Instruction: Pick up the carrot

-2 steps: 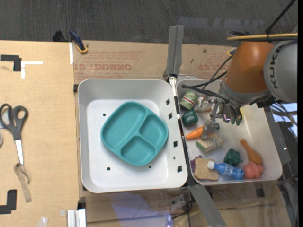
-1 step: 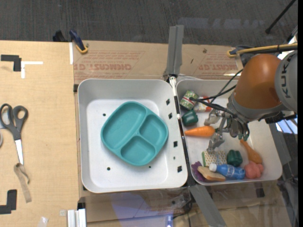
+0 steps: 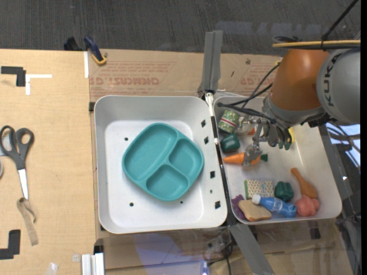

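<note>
The carrot (image 3: 234,159) is orange with a green tip and lies flat in the right bin (image 3: 327,171), near that bin's left wall. My gripper (image 3: 252,153) reaches down from the orange-banded wrist (image 3: 295,79) and sits right over the carrot's middle, hiding part of it. The carrot appears to rest on the bin floor.
Around the carrot lie a green can (image 3: 229,119) and a green pepper (image 3: 230,144). Nearer the front are a cracker (image 3: 259,187), a drumstick (image 3: 303,182), a blue bottle (image 3: 276,205) and bread (image 3: 254,211). A teal divided plate (image 3: 163,161) rests in the left bin (image 3: 109,153).
</note>
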`<state>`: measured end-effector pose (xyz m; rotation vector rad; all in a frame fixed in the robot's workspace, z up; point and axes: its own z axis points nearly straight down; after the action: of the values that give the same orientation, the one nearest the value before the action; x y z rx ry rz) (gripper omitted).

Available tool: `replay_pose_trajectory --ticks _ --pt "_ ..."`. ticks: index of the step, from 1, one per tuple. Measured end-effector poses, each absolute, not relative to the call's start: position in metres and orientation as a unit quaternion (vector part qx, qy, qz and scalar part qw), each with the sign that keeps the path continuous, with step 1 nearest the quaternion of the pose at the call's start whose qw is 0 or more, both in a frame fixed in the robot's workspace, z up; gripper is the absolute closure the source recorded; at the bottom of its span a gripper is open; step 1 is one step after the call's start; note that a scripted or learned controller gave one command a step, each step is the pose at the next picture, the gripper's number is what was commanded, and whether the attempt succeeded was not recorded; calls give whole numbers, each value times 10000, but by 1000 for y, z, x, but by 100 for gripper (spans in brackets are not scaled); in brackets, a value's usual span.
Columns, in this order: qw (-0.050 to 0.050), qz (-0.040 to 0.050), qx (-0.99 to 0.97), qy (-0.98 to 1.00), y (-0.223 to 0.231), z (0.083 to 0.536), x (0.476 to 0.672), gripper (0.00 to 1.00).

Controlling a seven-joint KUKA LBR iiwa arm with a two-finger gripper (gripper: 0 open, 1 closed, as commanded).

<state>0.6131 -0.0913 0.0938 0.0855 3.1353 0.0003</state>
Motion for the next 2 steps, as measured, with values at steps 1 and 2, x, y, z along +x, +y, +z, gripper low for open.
replay_pose_trajectory --ticks 1,2 --pt "11 1 211 9998 -106 93 554 0" --pt "20 4 449 9990 -92 92 570 0"
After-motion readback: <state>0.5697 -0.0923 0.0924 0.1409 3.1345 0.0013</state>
